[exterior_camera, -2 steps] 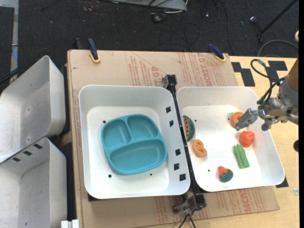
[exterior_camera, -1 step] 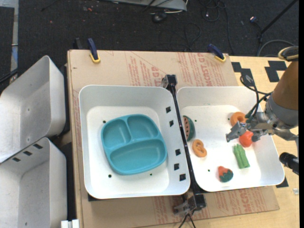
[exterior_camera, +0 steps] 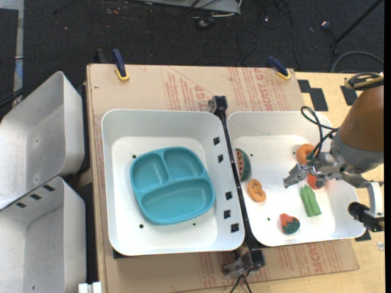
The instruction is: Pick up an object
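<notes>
Red printed lettering on brown cardboard sheet (exterior_camera: 177,87) under bins: several runs, upside down or mirrored from this angle, partly covered by bins. One run near top centre, another near top right toward yellow clamp (exterior_camera: 280,69), a third along bottom edge at right. Characters too small and skewed to make out; no word readable. No label, brand or number legible on left bin (exterior_camera: 116,163), right bin (exterior_camera: 269,127) or teal plate (exterior_camera: 173,185).

In the right bin (exterior_camera: 269,234): a green stick (exterior_camera: 310,201) lies flat mid-floor, an orange ring (exterior_camera: 256,190) left of it, a red-green ball (exterior_camera: 289,223) nearer the front wall.
</notes>
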Available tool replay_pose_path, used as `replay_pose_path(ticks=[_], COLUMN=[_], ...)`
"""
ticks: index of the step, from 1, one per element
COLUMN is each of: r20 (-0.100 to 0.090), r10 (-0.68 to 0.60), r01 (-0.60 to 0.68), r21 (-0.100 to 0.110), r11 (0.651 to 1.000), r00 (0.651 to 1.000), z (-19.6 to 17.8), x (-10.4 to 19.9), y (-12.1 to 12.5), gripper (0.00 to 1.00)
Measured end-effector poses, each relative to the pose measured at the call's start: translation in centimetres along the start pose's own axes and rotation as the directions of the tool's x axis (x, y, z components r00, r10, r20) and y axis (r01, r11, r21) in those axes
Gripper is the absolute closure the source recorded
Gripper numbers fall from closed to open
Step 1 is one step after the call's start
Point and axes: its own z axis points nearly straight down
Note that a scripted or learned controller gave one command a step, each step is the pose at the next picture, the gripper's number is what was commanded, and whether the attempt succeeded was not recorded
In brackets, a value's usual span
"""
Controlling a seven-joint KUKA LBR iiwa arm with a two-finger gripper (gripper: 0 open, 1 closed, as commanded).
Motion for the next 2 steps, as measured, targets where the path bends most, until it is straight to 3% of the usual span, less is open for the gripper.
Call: replay_pose_path(ticks=[1, 2], r20=[0.000, 0.001], r10=[-0.001, 0.001], r01=[0.001, -0.001], r21=[-0.002, -0.004], r11=[1.000, 1.000], r00=[1.000, 1.000], z=[4.5, 3.3], x=[0.8, 0.7], y=[-0.3, -0.2], gripper=[0.00, 1.00])
